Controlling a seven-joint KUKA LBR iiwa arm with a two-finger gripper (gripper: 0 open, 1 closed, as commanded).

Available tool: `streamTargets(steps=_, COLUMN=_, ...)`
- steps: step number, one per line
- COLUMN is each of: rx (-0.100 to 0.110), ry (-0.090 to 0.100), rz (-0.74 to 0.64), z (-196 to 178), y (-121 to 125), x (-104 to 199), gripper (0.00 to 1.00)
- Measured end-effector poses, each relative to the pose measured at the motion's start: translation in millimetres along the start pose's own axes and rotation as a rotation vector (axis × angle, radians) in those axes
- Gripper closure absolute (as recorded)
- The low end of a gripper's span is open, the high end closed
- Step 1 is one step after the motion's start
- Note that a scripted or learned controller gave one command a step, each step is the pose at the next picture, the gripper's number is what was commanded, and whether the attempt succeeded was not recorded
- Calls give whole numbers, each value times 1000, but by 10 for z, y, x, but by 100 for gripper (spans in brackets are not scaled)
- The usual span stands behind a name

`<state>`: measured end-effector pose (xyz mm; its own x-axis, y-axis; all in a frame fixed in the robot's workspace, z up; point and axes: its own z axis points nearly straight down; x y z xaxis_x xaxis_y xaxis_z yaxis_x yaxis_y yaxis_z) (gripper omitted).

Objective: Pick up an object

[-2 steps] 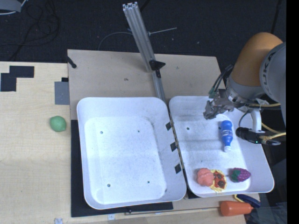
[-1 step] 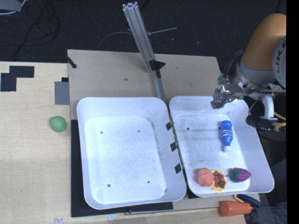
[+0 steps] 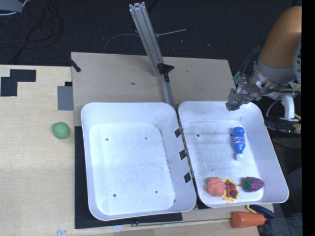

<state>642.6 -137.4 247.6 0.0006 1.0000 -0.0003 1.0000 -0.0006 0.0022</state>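
Note:
My gripper hangs over the far rim of the right bin, near its back right corner. Nothing shows between its tips. A blue bottle with a white cap lies in that bin, well below the gripper toward the front. Along the bin's front wall sit a pink-orange lumpy toy, a yellow and red piece beside it, and a purple bunch of grapes.
The left bin stands beside the right one. A green ball rests on the wooden bench at the left. An orange carrot-like toy lies outside the right bin's front edge. A metal rail slants above the bins.

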Motion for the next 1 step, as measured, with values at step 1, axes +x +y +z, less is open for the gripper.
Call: streamTargets(steps=1, rx=3, ry=1, rz=-4, z=112, y=-82, x=567, gripper=100)
